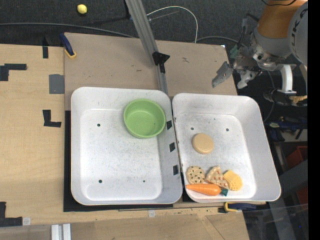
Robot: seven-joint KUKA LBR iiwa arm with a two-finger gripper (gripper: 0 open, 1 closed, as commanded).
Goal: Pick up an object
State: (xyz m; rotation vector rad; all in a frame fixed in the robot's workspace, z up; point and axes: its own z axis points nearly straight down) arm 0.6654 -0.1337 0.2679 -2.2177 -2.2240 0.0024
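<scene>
My gripper (pixel 233 78) hangs above the bench just past the far edge of the right bin (pixel 250 115), its two fingers spread apart with nothing between them. In that bin lie a round tan biscuit (pixel 203 143) near the middle and, at the near edge, a chocolate-chip cookie (pixel 195 174), a pretzel (pixel 215 174), a yellow corn piece (pixel 233 180) and an orange carrot (pixel 204 189). A green bowl (pixel 144 118) stands upright in the far right part of the left bin (pixel 100 154).
A slanted metal pole (pixel 144 26) rises from the bench behind the seam between the bins. A yellow ball (pixel 82 8) lies on the dark floor at the far left. Blue clamps (pixel 68 46) grip the bench board.
</scene>
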